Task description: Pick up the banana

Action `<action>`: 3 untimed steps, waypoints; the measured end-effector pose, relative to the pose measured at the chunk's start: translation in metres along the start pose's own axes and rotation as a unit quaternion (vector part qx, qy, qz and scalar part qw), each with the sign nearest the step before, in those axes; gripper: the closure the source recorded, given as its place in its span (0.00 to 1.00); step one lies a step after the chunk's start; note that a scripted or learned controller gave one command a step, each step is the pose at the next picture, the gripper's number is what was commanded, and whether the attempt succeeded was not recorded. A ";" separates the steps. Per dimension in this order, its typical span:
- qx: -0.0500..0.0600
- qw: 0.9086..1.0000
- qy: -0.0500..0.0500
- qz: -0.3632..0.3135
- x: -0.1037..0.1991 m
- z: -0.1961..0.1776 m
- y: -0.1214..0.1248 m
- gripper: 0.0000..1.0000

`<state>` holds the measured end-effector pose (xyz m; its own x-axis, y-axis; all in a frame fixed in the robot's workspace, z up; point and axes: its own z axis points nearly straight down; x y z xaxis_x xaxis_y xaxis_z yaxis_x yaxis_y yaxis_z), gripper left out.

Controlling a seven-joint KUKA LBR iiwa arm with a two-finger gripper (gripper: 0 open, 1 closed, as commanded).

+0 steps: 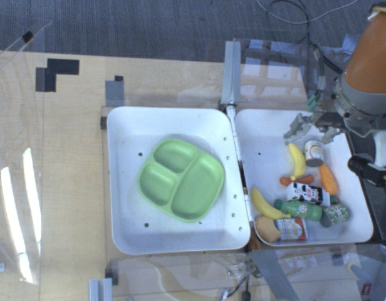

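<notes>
Bread roll (266, 229) partly hidden under banana (266, 204).

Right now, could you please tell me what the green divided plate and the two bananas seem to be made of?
The green divided plate looks like moulded plastic: uniform colour, soft sheen, rounded compartment ridges. The upper banana and lower banana look like smooth plastic toy fruit, evenly yellow, though real fruit cannot be ruled out from this view.

Blue-grey carpet (149, 11), pale wooden bench (49, 168)
</notes>
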<state>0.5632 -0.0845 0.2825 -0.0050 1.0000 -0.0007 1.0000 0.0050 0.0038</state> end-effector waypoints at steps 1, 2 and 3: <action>0.001 1.000 0.000 -0.013 -0.028 0.143 0.016 0.00; -0.004 0.995 -0.001 -0.103 -0.066 0.194 0.041 0.00; -0.003 0.999 0.000 -0.047 -0.044 0.194 0.059 0.00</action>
<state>0.6236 -0.1280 0.0882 -0.0995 0.9950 -0.0012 0.9950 0.0995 0.0097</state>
